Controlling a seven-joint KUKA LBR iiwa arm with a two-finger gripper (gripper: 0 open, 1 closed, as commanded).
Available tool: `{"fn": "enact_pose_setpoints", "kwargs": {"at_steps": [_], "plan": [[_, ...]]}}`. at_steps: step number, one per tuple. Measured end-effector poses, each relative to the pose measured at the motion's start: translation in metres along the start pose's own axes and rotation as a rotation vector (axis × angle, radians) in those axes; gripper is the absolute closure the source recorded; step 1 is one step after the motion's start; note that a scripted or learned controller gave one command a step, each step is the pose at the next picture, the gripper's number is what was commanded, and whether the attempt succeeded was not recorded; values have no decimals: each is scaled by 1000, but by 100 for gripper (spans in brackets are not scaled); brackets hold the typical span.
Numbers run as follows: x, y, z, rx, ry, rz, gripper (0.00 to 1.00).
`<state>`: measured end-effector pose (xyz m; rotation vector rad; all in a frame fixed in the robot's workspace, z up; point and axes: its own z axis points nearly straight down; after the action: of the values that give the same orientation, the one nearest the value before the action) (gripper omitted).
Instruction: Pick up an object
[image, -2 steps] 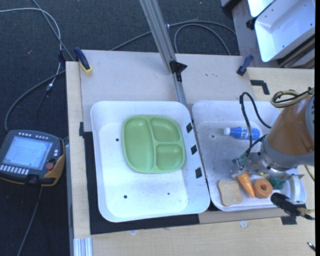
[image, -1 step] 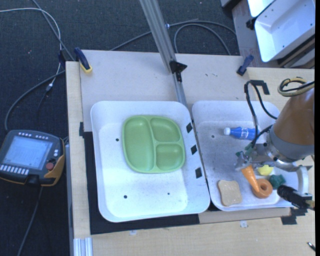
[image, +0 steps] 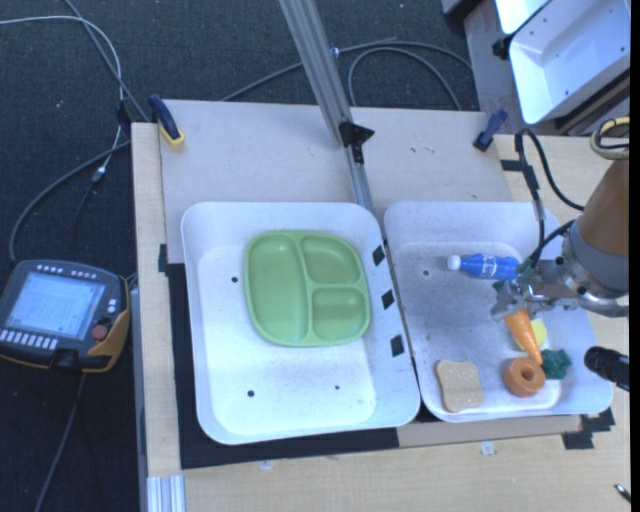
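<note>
Two bins on the bench (image: 300, 150); the end effector (image: 520, 295) sits low in the right bin (image: 430, 320), just above the carrot (image: 524, 332) near its right edge (grip state: cannot tell). Nothing visibly lifted; the pick remains undone.

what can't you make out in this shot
- Gripper: in the camera view, too small and cluttered to tell its state or whether it touches anything.
- Arm: cut off by the right edge.
- Yellow object: partly covered by the toy carrot; identity unclear.
- Dark green item beside the donut: too small to identify.
</note>
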<state>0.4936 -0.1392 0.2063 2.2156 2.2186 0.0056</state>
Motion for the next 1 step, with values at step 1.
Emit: {"fn": "enact_pose_setpoints", "kwargs": {"at_steps": [1], "plan": [[-10, 3, -51, 1, 0, 0, 100]]}}
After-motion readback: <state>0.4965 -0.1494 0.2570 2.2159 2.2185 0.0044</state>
